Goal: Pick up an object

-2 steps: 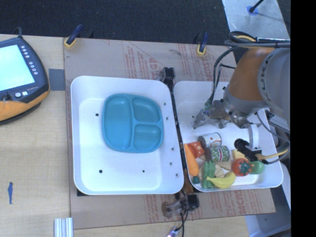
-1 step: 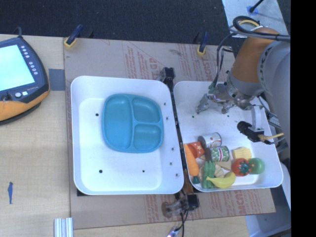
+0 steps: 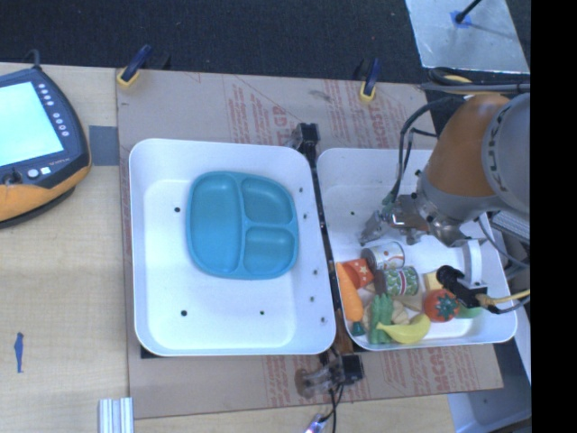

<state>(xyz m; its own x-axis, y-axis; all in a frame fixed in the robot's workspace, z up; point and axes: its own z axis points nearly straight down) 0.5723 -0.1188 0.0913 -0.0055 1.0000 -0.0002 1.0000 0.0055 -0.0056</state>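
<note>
nearest me, along the front edge of the right bin (image 3: pixel 505 336), the toy food lies in a heap: a yellow banana (image 3: pixel 406 331) at the very front, a green leafy piece (image 3: pixel 381 312) touching it, an orange carrot (image 3: pixel 350 294) against the bin's left wall, a red tomato (image 3: pixel 440 305) on the right, and a small can with a green label (image 3: pixel 403 280) just behind them. any of these could be the object to pick, and all of them rest on the bin floor.

a little further back the gripper (image 3: pixel 389 224) hangs over the bare middle of that same bin, just behind the heap and near the can. its metal fingers point down and to the left, but from here i cannot tell whether they are spread or closed, and i see nothing between them. the grey arm with its orange band (image 3: pixel 464 147) comes in from the right behind it.

to the left, the other bin (image 3: pixel 144 242) holds a blue divided plate (image 3: pixel 242 224). beyond it on the counter (image 3: pixel 54 278) sits an orange-edged tablet (image 3: pixel 32 142).

as i judge it, the pick is not yet made: nothing is lifted, and the descent, the grasp and the lift are all left to do.
</note>
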